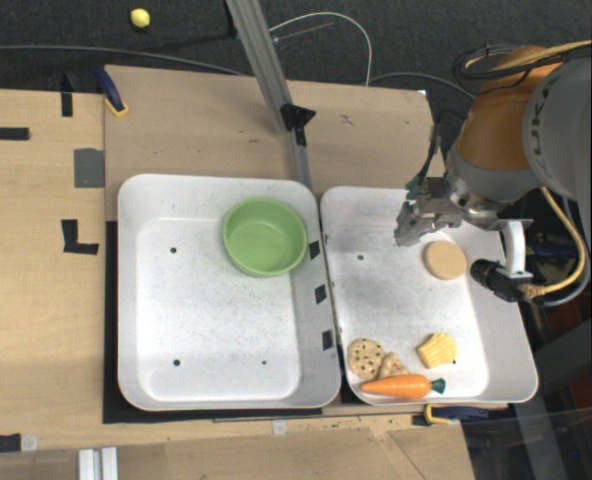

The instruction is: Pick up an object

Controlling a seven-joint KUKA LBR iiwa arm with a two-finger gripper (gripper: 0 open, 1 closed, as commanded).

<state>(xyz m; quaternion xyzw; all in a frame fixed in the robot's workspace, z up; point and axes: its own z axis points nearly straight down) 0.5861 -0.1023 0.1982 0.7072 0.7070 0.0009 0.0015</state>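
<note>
Four food toys lie unlifted in the right bin (376, 208): round tan biscuit (444, 260) just beside the gripper (417, 220), whose finger state I cannot tell, with cookie (364, 354), yellow wedge (436, 349) and carrot (401, 387) well apart from it; pick not yet done.

Even, bright overhead light; the 2 white bins (216, 298) nearly wash out. Soft shadows throughout. Image slightly grainy, softest toward 3 o'clock.
</note>
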